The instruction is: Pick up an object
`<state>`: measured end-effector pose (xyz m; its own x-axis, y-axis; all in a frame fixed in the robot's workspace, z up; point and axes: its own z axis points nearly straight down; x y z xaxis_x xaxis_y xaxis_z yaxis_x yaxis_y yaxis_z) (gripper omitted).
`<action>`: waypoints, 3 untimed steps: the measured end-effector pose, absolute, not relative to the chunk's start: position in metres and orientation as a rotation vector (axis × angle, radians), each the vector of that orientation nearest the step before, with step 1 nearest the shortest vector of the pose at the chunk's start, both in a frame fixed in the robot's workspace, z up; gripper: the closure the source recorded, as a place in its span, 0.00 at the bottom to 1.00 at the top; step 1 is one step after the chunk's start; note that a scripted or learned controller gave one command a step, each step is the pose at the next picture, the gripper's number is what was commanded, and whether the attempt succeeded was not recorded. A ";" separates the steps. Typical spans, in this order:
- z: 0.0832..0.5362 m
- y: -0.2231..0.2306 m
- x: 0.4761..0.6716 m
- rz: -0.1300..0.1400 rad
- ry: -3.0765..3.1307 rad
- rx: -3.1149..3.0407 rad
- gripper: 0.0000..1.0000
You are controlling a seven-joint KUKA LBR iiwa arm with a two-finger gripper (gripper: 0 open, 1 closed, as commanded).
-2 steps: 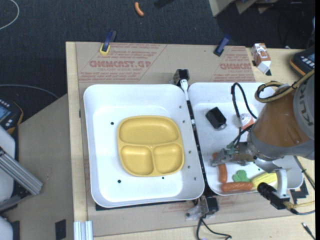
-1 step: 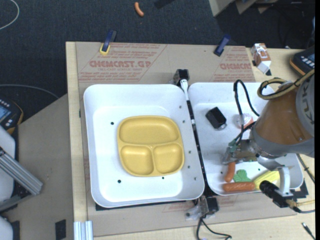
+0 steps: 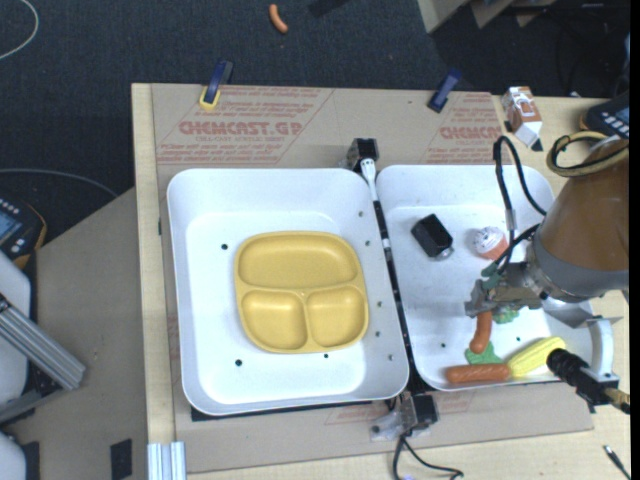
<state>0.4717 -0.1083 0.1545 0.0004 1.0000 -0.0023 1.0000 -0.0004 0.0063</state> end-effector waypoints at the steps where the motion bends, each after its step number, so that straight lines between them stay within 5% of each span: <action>1: 0.199 -0.108 0.467 0.004 2.218 2.217 1.00; 2: 0.226 -0.108 0.469 0.004 2.219 2.217 1.00; 3: 0.215 -0.071 0.510 0.004 2.226 2.214 1.00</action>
